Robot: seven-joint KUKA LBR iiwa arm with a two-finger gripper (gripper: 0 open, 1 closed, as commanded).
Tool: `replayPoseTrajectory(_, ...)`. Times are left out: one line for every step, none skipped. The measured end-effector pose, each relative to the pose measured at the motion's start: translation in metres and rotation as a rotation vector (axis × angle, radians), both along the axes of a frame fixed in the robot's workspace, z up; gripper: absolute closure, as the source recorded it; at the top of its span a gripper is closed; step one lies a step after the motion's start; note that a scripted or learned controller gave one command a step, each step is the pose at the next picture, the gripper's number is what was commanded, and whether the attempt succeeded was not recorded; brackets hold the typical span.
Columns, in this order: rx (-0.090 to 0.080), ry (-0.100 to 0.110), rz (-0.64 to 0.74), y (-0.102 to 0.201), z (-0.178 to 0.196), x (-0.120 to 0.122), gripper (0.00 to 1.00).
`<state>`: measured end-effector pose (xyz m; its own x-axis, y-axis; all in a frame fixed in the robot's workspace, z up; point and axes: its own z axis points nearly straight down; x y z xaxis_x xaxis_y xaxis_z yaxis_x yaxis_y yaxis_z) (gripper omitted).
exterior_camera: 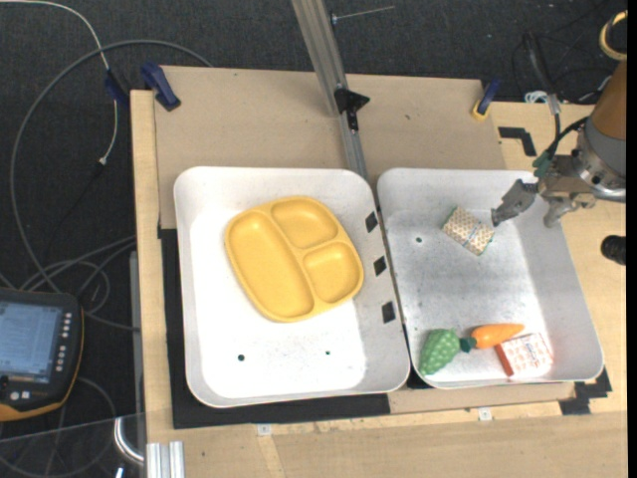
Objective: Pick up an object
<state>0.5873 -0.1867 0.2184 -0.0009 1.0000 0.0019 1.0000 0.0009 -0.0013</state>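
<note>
Bench (pixel 249 118), left bin (pixel 199 366) yellow tray (pixel 292 257), right bin (pixel 557 267) perhaps carrot (pixel 495 335)

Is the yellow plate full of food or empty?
Empty. The yellow divided plate in the left bin shows three bare compartments, nothing inside them.

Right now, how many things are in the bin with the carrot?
3: a patterned block near the gripper at the far end, and a toy carrot beside a red box along the near edge.
</note>
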Motion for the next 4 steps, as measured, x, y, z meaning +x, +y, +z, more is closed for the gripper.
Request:
replayPoseTrajectory(0.0,0.0,0.0,0.0,0.0,0.0,0.0)
replayPoseTrajectory(0.0,0.005,-0.001,-0.001,-0.048,-0.01,0.0)
replayPoseTrajectory(0.001,0.005,0.0,0.002,-0.091,-0.01,0.0)
replayPoseTrajectory(0.0,0.004,0.0,0.003,-0.128,-0.01,0.0)
